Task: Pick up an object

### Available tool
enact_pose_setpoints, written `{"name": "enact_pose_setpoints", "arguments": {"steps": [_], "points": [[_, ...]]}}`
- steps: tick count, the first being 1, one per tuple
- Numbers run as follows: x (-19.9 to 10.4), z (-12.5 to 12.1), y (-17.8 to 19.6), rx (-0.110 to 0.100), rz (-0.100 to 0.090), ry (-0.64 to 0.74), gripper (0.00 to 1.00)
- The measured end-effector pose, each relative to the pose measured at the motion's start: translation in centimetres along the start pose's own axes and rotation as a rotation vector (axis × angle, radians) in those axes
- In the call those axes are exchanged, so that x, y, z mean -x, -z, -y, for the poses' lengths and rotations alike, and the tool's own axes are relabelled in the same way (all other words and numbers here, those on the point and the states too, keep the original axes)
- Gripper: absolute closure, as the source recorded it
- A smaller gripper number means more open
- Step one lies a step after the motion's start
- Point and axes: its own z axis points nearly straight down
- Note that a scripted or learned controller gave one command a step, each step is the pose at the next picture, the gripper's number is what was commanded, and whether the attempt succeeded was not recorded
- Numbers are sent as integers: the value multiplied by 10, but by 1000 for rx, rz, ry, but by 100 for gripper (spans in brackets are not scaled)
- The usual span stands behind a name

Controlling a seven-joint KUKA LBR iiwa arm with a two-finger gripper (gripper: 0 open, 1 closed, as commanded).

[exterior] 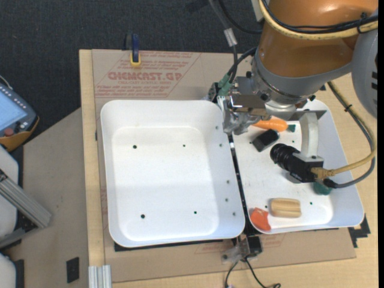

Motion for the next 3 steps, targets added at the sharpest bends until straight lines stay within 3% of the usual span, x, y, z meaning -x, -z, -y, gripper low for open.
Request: {"name": "enact_pose_setpoints", "arguments": {"steps": [1, 2, 3], "points": [[-47, 22, 31, 9, -3, 4, 100], [-65, 0, 138, 19, -6, 2, 100], [-90, -3, 85, -2, 1, 2, 100]]}}
